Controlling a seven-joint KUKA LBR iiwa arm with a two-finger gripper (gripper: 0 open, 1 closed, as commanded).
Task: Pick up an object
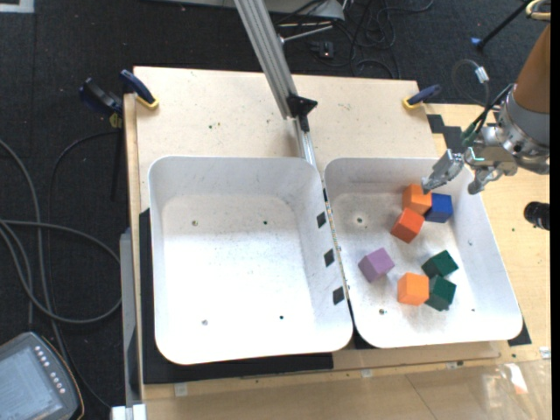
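Observation:
The right bin (490,313) holds several small blocks: an orange one (417,198) beside a blue one (440,206), another orange one (408,225), a purple one (377,263), a third orange one (413,289) and two dark green ones (440,263) (442,294). My gripper (458,177) hangs at the bin's far right rim, just above and right of the top orange and blue blocks. Its two fingers are spread apart, with nothing between them.
The left bin (175,322) stands beside the right one, with black marks along their shared edge. A slanted metal bar (267,46) runs from the top down to the bins' junction. Clamps (140,90) (422,96) sit at the board's far corners.

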